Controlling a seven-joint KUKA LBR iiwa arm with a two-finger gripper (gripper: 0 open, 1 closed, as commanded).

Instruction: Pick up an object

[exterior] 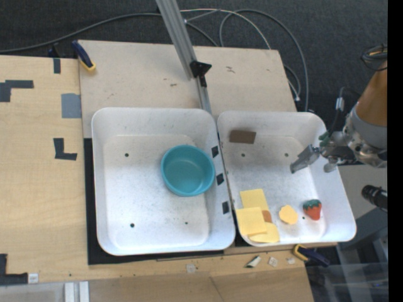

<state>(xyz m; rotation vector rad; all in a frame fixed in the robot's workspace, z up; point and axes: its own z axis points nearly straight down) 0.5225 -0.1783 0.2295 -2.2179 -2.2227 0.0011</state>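
Camera view. The tool hangs over the right edge of the right bin, reaching in from the right; its fingers stand apart with nothing between them, so it reads as open and empty, probably poised before a descent. Candidate objects lie below and to the left of the tool, gathered toward the bin's near wall: a red strawberry-like piece almost directly below it, a small orange disc just beside that, and stacked yellow blocks farther left, crowding the near-left corner. A brown block rests apart, up and to the left, near the far wall. The teal bowl sits alone in the middle of the left bin, well to the left across the divider. Bare bin floor between the tool and the brown block leaves room to move; the clustered pieces near the rim appear to allow less finger clearance. Both bins rest on the table.
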